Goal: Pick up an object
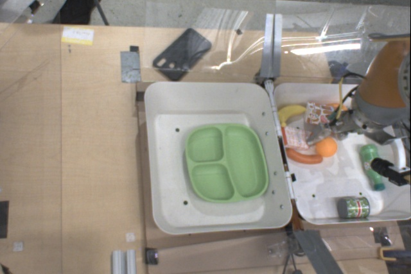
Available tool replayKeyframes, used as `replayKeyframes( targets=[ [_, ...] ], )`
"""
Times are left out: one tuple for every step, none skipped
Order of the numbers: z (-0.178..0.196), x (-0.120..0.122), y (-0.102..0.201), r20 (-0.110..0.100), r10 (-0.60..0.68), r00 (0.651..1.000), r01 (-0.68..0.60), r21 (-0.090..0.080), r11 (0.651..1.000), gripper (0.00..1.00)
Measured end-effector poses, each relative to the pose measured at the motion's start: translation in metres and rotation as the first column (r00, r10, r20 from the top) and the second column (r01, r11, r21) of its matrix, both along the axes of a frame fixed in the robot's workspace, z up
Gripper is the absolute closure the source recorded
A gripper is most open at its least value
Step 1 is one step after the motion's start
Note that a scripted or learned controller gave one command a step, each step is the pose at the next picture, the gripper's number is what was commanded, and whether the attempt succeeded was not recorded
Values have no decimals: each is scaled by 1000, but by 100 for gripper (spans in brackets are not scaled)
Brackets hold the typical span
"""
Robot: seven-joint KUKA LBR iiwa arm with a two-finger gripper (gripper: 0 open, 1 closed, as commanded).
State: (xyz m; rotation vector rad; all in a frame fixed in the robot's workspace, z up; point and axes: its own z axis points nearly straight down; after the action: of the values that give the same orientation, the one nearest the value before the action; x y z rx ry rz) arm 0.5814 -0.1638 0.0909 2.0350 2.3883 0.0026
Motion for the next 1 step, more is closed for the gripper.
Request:
replayKeyframes(
  targets=[
    [13, 2, -1, 7, 1, 1000, -1, -2, 1000, 100]
  ],
)
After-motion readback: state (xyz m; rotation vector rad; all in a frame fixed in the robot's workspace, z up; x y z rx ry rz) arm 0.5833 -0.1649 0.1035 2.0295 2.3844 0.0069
